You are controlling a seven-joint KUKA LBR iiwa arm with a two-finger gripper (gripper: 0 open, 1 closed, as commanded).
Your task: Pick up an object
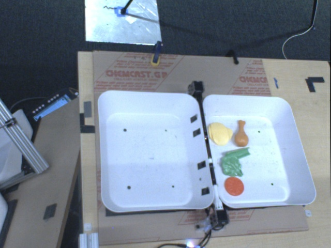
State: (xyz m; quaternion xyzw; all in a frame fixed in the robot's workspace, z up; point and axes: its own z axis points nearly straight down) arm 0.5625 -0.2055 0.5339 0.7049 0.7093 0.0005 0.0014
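Four small objects lie in the right bin, all bunched against its left wall, right of centre in the frame. A yellow lump sits uppermost, with an orange drumstick just beside it on the right. Below them lies a green piece, and lower still a red disc, close to the green one. The rest of this bin's floor, toward the right and bottom rims, is bare white. The left bin touches it along a black hinged seam at mid-frame. Both rest on a brown board printed with red lettering, laid on a tan bench. A yellow clip sits at the board's top edge. Dark carpet fills the upper frame, with a shiny metal sheet at upper left. The claw's state cannot be told.
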